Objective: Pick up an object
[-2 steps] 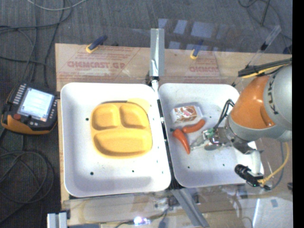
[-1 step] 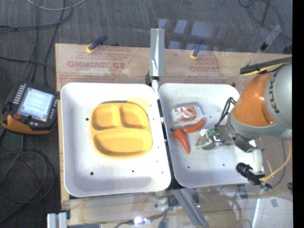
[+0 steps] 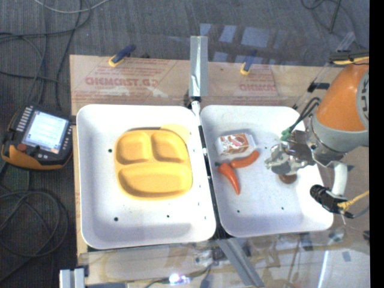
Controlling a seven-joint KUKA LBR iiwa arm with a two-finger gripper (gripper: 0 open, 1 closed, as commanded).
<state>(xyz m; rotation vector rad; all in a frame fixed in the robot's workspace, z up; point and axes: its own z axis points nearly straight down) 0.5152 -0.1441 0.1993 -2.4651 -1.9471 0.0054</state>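
Gripper (image 3: 283,161) low in the right white bin (image 3: 258,215); finger state unclear
The two orange carrot-shaped plastic toys (image 3: 234,171) look light, stiff, slippery; best pinched across the middle

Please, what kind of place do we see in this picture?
Probably a robotics lab or test cell, not a kitchen: a robot arm reaches over two white bins on a bench, a teach pendant lies on the carpet, and loose cables run across it.
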